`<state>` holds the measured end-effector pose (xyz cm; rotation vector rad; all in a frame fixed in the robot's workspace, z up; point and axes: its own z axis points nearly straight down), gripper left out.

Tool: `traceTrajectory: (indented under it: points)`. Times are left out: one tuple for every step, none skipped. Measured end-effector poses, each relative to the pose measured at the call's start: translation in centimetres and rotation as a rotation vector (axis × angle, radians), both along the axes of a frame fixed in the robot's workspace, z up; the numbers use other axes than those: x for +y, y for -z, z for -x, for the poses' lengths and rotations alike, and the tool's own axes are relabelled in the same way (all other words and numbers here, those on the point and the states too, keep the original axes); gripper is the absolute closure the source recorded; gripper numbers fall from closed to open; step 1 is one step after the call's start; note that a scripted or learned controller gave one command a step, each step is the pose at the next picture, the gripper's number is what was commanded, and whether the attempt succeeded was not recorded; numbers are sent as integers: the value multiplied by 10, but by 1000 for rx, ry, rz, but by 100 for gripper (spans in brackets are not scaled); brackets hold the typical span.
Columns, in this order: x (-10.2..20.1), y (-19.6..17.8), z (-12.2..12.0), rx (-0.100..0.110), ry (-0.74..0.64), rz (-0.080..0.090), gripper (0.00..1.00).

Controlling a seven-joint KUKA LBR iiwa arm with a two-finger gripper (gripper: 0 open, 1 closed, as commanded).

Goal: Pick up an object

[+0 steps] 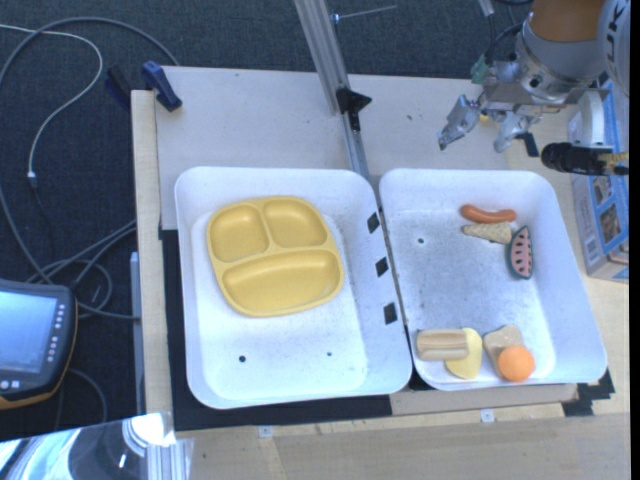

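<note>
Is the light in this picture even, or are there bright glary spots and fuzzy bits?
Camera view: light is soft and even, with faint shadows under the yellow tray and the toy food; the white bins look bright but keep their speckle; a shiny patch glares at the bottom left corner; the pincer looks slightly soft.

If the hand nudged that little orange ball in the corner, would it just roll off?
Probably. The orange ball looks round and smooth, so a push would likely send it rolling, though the bin wall and the tan block beside it might stop it. It may slip from a pinch.
</note>
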<state>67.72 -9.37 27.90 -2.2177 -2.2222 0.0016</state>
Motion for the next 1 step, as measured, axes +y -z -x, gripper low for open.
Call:
traceTrajectory:
  points:
    - [0, 0, 0, 0, 0, 0, 0]
